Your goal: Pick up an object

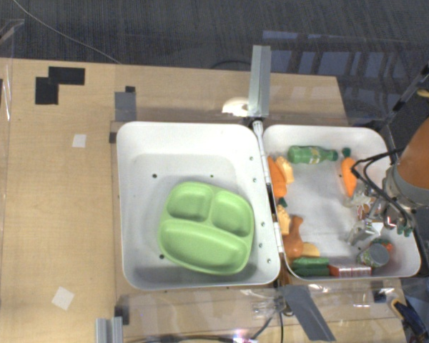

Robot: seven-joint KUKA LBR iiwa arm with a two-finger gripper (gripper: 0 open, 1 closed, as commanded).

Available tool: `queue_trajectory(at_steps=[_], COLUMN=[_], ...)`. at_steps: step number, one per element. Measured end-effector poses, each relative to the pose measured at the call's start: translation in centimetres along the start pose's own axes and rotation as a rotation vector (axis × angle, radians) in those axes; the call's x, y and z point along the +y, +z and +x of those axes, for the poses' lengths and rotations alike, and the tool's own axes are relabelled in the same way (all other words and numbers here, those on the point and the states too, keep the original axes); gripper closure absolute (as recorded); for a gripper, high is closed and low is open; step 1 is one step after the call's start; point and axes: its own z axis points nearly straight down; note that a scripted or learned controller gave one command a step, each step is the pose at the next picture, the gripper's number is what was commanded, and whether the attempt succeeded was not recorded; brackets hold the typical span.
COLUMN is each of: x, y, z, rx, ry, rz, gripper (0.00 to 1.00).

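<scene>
A small round grey object (377,252) lies in the near right corner of the right bin (322,191), just below the gripper (368,220). Whether its fingers are open I cannot tell. I judge the descent should be straight, avoiding the red item (354,269) beside it.

I view the wooden bench (57,213), which bears two shallow white bins directly: left bin (139,148), right bin (322,136), touching side by side.

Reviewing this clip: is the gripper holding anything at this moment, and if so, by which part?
Cannot be told. The gripper is low in the right bin, beside a small round grey object, but the view is too cluttered to show anything between its fingertips.
</scene>
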Motion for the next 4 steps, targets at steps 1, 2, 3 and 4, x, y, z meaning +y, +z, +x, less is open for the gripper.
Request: queue_trajectory(at_steps=[1,2,3,4], x=[-0.4,0.1,-0.6,0.2], y=[0.0,0.0,-0.1,0.0], z=[1.5,-0.2,2.6,-0.6], rx=[-0.003,0.000,-0.004,-0.001], ry=[0.120,-0.107,0.028,-0.238], rz=[0.001,0.001,0.001,0.001], gripper=[0.00,0.00,0.00,0.00])
